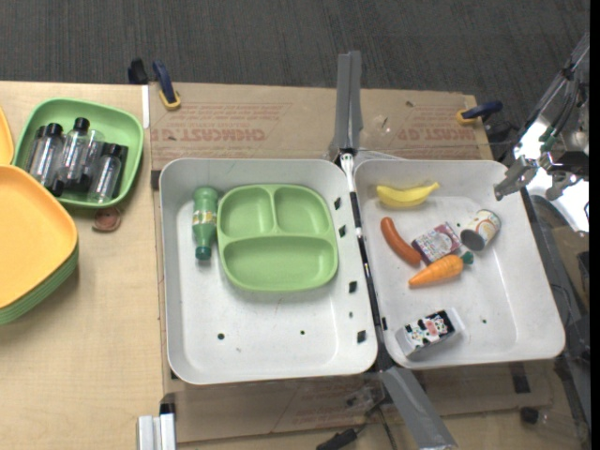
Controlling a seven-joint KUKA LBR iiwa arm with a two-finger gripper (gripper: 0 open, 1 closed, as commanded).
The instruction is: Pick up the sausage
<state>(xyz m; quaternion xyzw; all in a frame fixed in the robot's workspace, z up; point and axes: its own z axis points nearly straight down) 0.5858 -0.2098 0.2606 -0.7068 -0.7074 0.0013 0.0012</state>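
The sausage [400,240], a short red-orange link, lies slanted in the left half of the right bin [525,336]. It sits just below a yellow banana [407,193] and beside a small maroon packet [436,243]. Metal parts of the gripper [512,184] show at the bin's upper right corner, over its rim and well to the right of the sausage. Nothing is seen held in it.
An orange carrot [437,270], a tipped can [479,230] and a black-and-white box [429,332] share the right bin. The left bin [262,350] holds a green divided plate [277,236] and a green bottle [203,221]. Orange plates [33,242] and a green tray of bottles [80,153] stand far left.
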